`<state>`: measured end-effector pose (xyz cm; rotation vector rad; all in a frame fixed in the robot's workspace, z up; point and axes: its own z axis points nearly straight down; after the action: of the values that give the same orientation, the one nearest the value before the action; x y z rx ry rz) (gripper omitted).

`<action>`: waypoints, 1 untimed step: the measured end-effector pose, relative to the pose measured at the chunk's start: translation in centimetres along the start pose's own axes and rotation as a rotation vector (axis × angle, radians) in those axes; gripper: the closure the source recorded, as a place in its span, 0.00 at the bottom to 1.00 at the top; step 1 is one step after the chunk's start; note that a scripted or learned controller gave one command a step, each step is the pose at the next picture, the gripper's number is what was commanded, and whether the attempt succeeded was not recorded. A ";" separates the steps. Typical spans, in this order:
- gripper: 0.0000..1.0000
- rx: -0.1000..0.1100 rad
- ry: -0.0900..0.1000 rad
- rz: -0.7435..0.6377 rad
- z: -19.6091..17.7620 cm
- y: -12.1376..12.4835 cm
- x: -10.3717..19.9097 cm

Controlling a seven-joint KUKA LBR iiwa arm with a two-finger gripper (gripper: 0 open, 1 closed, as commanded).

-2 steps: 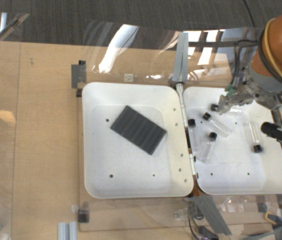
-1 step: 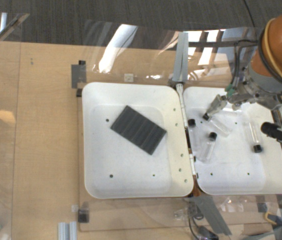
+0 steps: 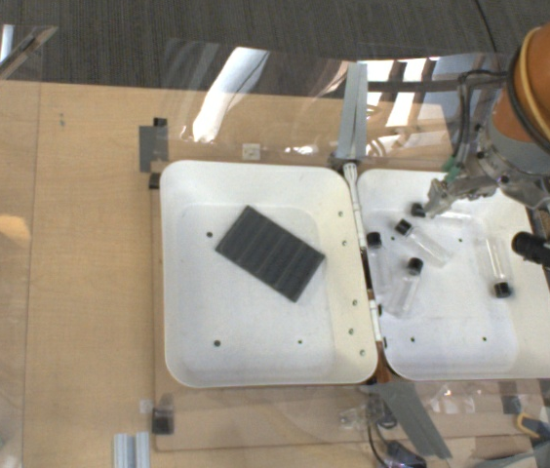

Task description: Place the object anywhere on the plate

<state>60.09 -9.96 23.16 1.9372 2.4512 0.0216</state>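
A grey ribbed plate (image 3: pixel 270 253) lies tilted in the left bin (image 3: pixel 187 349), while the gripper (image 3: pixel 448 191), claw state impossible to tell, hovers over the right bin's (image 3: pixel 538 359) far side, seemingly choosing among scattered clear vials (image 3: pixel 404 288) with black caps.

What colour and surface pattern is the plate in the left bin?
The flat rectangular plate is dark grey with parallel ridges running along its length, seen clearly in the camera view.

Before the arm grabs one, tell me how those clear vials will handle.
The vials lie on their sides in the right bin, so they will probably roll if nudged. They look small and see-through, so likely light, smooth and slippery. The dark plate looks ribbed, which may steady one.
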 end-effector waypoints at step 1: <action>1.00 0.016 0.005 -0.100 3.5 -1.1 8.0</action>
<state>57.28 -2.39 19.59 1.8206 2.5556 0.0054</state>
